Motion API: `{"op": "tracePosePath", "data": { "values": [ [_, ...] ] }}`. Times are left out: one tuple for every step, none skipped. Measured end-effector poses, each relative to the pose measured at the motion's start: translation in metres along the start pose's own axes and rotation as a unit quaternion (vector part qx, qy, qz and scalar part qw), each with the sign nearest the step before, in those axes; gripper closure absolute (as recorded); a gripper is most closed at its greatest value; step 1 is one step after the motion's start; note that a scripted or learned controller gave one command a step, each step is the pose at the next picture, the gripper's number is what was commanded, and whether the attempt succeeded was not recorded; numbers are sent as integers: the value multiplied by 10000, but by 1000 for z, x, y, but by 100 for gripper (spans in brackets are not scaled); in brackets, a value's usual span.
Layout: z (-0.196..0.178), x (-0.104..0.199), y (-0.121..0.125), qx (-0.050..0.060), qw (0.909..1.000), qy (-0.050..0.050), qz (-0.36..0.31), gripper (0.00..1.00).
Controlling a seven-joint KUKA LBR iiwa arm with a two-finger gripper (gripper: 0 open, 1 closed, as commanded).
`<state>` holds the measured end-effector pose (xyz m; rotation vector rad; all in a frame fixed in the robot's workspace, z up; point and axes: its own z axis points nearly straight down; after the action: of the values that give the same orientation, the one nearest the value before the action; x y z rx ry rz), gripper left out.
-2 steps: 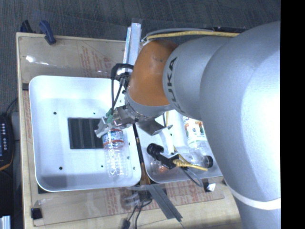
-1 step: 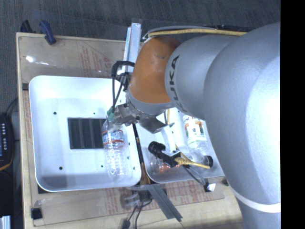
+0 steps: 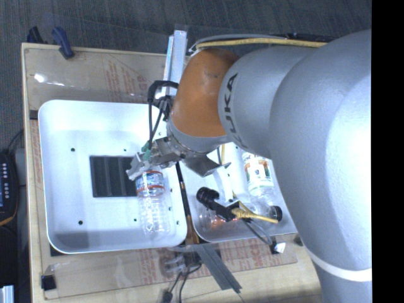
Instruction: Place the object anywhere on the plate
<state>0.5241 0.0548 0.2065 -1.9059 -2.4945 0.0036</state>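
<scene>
A clear plastic water bottle [image 3: 152, 202] with a blue-and-white label lies in the left bin [image 3: 63, 125], its cap end pointing up toward my gripper [image 3: 142, 165]. The gripper sits right at the bottle's top, touching or nearly touching it, and I cannot make out a grasp. The plate [image 3: 111, 176] is a flat black rectangle on the left bin's floor, just left of the bottle. The bottle's upper part lies along the plate's right edge, and most of its body rests on the white floor.
The right bin [image 3: 243, 235] holds a small bottle [image 3: 258, 174] with a white, orange and green label, a yellow-handled item [image 3: 257, 216] and some clear plastic. The arm's large grey body covers most of that bin. A blue clamp [image 3: 62, 43] grips the bench's far left corner.
</scene>
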Motion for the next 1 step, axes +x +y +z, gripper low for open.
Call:
{"op": "tracePosePath", "data": {
  "values": [
    [16,8,-24,4,9993,3,-369,0]
  ]
}}
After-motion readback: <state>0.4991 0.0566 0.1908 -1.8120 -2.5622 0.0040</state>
